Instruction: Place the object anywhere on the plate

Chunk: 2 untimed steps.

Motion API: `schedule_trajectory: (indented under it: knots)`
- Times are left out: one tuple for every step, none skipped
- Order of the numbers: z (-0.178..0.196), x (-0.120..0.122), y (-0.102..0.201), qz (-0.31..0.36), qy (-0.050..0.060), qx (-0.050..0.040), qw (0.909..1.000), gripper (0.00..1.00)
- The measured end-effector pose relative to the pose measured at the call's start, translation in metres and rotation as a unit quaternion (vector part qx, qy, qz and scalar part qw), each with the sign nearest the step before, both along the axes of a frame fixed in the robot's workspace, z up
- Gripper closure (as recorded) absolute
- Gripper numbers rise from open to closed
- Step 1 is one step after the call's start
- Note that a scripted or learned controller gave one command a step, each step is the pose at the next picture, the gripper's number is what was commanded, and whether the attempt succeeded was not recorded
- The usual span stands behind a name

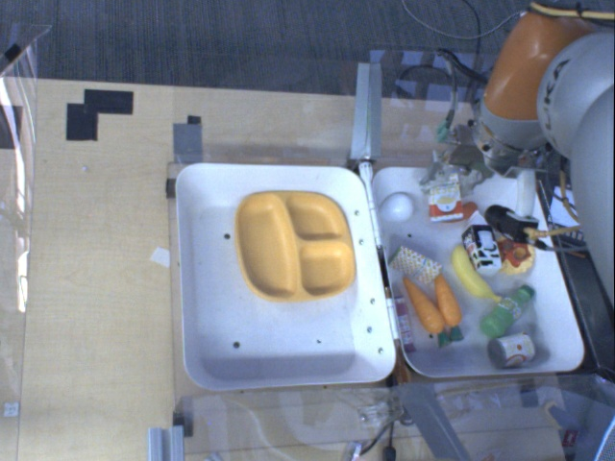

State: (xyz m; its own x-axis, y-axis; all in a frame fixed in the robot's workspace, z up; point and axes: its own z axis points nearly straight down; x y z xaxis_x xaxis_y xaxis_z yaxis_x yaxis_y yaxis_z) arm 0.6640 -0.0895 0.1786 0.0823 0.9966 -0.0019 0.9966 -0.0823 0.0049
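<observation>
A yellow divided plate (291, 244) lies in the left white bin (221, 334), with nothing on it. The right bin (562, 339) holds several small objects: a white ball (396, 205), a small red and white carton (445, 201), two carrots (434, 303), a banana (470, 273), a green bottle (504, 313), a small can (511, 350) and a black and white item (483, 247). My gripper (459, 161) hangs over the far edge of the right bin, just above the carton. The arm's grey and orange wrist (524, 65) rises behind it.
A metal divider (365, 113) runs between the two bins at the back. Cables (442, 17) trail over the dark floor behind the bench. Black tape marks (96, 111) sit on the wooden bench top at the far left.
</observation>
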Motion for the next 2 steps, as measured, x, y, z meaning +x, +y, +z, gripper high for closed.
schedule_trajectory:
  knots:
    - [0.007,-0.018,0.108,0.073,0.000,0.0013,0.9973,1.00]
    - [0.035,-0.054,0.181,0.153,-0.001,0.0012,0.9882,1.00]
